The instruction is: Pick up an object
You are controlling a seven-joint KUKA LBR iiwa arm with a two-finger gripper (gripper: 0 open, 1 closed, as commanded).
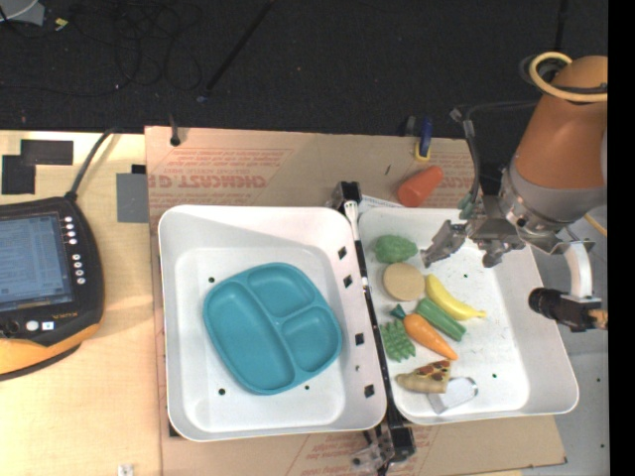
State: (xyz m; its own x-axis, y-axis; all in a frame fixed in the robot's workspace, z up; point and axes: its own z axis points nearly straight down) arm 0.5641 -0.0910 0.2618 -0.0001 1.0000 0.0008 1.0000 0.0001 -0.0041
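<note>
The two-finger gripper [464,246] hung with fingers spread, nothing between them, over the right white bin [541,365]. Just beside it lay a smooth yellow plastic banana [451,299], a tan round disc [403,282] and a knobbly green toy vegetable [395,249].

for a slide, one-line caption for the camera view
Open gripper hovers over the right bin of toy food beside a banana and carrot; a teal plate lies in the left bin.

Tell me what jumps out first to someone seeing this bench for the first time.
The big teal divided plastic plate lying alone in the left white bin catches the eye first. Next, the cluster of toy foods in the right white bin: a yellow banana, an orange carrot. Above them hangs the open two-finger gripper.
</note>
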